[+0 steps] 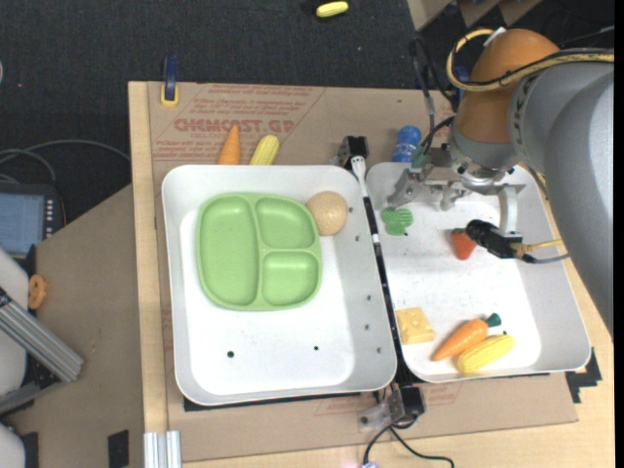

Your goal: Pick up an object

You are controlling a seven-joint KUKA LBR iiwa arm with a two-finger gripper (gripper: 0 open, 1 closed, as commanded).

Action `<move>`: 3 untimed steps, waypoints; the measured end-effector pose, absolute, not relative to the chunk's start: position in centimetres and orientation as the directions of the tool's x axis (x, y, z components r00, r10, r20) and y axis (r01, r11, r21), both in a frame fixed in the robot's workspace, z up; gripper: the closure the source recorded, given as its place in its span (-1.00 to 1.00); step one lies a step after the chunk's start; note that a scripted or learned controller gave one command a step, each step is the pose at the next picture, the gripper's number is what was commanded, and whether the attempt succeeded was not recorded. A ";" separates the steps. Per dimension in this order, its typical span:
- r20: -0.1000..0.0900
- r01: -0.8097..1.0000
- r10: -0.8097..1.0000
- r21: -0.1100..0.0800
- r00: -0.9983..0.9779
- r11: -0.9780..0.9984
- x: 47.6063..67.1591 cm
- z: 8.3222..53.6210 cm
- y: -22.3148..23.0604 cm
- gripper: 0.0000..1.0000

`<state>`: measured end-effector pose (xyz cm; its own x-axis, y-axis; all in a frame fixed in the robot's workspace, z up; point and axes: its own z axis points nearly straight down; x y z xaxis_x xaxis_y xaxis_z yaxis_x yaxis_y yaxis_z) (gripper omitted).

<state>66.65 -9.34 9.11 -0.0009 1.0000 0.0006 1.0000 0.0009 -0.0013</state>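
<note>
You're on the approach: the claw (432, 185), spread wide, must drop onto the green toy (397, 221) at seven o'clock.

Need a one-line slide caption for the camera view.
KUKA arm's hand hovers over the right bin near a green toy; green divided plate sits in the left bin.

Left of the silvery metal pincer (429, 185): a pale-green three-compartment plastic plate (258, 251), a tan round bun (328, 212). Below it: an orange toy carrot (460, 338), a yellow toy banana (485, 353).
</note>
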 end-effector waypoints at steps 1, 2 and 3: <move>0.001 1.000 1.000 -0.001 -0.001 0.001 66.7 9.1 -9.3 -1.00; 0.001 1.000 1.000 -0.001 -0.001 0.001 66.7 9.1 -9.3 -1.00; 0.001 1.000 1.000 -0.001 -0.001 0.001 66.7 9.1 -9.3 -1.00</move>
